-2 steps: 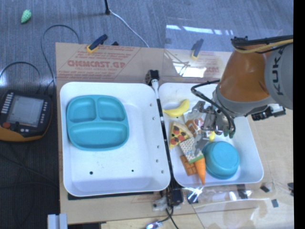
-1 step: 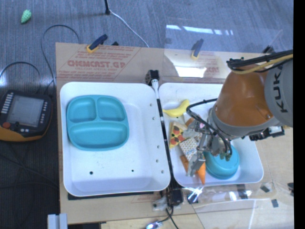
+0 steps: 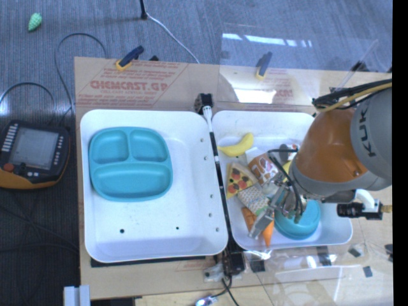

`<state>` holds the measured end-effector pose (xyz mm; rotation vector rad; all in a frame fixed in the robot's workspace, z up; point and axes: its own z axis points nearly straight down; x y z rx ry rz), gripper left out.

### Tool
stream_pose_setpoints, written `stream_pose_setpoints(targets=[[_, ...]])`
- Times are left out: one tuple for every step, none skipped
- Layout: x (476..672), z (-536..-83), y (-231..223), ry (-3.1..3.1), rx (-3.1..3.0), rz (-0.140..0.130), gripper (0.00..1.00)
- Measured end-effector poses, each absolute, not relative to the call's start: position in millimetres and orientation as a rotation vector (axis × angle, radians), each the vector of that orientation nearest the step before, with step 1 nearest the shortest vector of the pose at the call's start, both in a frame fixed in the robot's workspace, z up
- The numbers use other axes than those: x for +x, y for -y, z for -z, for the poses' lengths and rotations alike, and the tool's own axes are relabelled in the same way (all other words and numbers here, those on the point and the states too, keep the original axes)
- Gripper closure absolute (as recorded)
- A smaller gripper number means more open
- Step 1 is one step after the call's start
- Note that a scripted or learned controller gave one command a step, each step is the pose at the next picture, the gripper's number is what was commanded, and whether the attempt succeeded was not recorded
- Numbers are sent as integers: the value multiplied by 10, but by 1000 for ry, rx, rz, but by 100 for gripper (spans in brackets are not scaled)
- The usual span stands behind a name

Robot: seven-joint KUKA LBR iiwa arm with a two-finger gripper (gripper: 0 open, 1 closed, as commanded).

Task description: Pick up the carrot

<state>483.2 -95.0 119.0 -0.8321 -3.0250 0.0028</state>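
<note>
I see the blue tray (image 3: 131, 163) in the left bin (image 3: 153, 241); lower right of centre, the carrot (image 3: 268, 233) lies beside the blue bowl (image 3: 299, 224), the gripper (image 3: 280, 204) just above it, fingers' spread I cannot tell

Bright, even daylight; window glare on clear panel (image 3: 280, 69); slightly soft.

**Readable text**

I read red print "CHEMCAST GP" on the brown board (image 3: 131, 85) behind the left bin. I see letters "KU" on the grey arm (image 3: 376, 139) at the right edge, rest cut off. Screen on the handheld pendant (image 3: 32, 153) at left is too small for me to read.
</note>
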Motion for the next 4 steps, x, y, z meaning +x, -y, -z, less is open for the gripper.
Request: stream_pose_setpoints(targets=[[4890,-902,1060,3157,-60,-3,0],[4890,-896,1000,3102,-581,9,0],[4871,-915,997,3127,-396,-6,0],[4873,-898,972,3123,-442,-6,0]])
